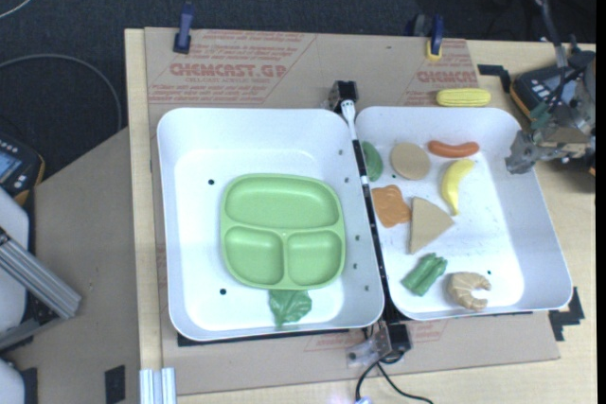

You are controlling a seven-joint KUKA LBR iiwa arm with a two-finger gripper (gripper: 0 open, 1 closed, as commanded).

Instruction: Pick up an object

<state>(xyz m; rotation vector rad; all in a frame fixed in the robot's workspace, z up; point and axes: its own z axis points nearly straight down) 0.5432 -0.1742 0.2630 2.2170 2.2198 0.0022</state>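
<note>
While I'm parked off the right bin's point(544, 232) far edge, can't tell how my gripper point(526, 156) is set, I'm in the approach step, nothing grabbed, so next I'd swing in over the banana point(456, 182) sitting nearby in that bin.

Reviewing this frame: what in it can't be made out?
- Pincer: small and blurred at the right bin's edge in the camera view; open or shut is unreadable.
- Arm: cut off by the frame's right edge.
- Green leafy item: partly tucked under the green divided plate in the left bin.
- Green piece: partly hidden by the bins' divider.
</note>
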